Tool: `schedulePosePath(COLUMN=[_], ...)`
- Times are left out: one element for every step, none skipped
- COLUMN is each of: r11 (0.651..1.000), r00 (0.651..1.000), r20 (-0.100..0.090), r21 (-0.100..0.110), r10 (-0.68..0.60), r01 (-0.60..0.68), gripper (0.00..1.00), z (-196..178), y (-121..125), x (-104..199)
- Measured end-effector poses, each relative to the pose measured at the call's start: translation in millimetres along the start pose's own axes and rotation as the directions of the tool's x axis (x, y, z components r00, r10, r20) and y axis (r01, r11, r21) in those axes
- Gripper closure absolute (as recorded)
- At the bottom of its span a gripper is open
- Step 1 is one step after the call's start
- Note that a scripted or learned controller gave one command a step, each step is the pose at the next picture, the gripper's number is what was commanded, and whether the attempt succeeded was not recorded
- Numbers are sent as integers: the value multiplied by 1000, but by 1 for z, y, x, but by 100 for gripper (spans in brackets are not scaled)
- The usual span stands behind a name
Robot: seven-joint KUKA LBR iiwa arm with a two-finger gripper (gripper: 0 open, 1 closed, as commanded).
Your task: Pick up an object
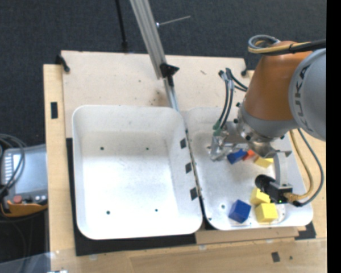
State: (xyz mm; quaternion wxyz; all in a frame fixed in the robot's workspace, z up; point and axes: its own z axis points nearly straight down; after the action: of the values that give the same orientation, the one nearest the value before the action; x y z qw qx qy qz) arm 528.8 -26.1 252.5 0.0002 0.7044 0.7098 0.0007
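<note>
Seen from above, a grey arm with an orange band (275,81) reaches in over the right-hand white bin (216,206). Its gripper (230,147) hangs low inside that bin, close to the wall shared with the left bin (131,172). The wrist and a metal bracket hide the tip, so I cannot tell how the gripper is set or whether it has hold of anything.

Just beside the gripper, on the side toward the arm, lies a small blue block (236,157), partly tucked under the wrist, with a sliver of orange-red (250,153) touching it. A little further that way sits a pale yellow piece (264,162). Nearer the front rim, well clear of the gripper, rest a blue cube (239,210), a yellow cube (267,212) and a smaller yellow block (259,197), near one another. A black fitting (265,182) sits between the two groups.

These look like small, stiff, light blocks of foam or plastic. They should bear a squeeze without harm, though smooth faces might slip. The best hold, I judge, is across two flat opposite faces. The blue block closest to the gripper seems the likeliest target, but its neighbours crowd it.
</note>
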Motion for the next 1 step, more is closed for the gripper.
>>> schedulePosePath(r11=[1000], r00=[1000], r20=[0], r21=[4], r10=[0], r01=[0], gripper=[100], z=[15], y=[5], x=[56])
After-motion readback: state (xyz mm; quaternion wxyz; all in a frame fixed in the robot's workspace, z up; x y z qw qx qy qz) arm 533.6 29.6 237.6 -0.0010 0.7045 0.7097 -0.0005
